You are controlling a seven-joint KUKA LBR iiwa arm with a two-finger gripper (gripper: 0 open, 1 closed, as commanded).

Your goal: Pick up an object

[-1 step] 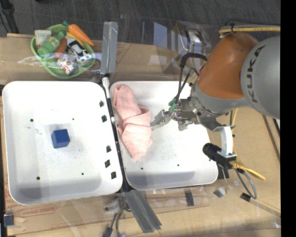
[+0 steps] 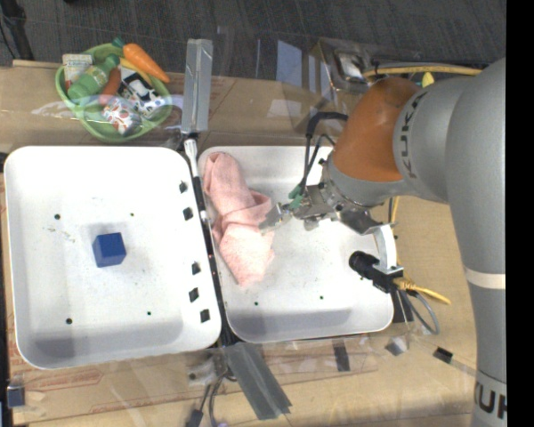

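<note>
Clearly poised low inside the right shallow white bin (image 2: 338, 314), reaching in from the right with the two-finger gripper (image 2: 280, 216) at the edge of the crumpled pink cloth (image 2: 236, 221). Probably chosen because that edge bulges nearest the wrist. Fingers too small and dim to judge: cannot tell whether spread or pinching fabric. Lying along the bin's left wall, long axis running from far rim toward near rim, lower end slanting slightly rightward. Sitting flat and well apart in the left shallow white bin (image 2: 36, 327), a small blue cube (image 2: 109, 248). Resting beyond on the counter (image 2: 249, 96), a green bowl of toy food (image 2: 116, 87).
</note>
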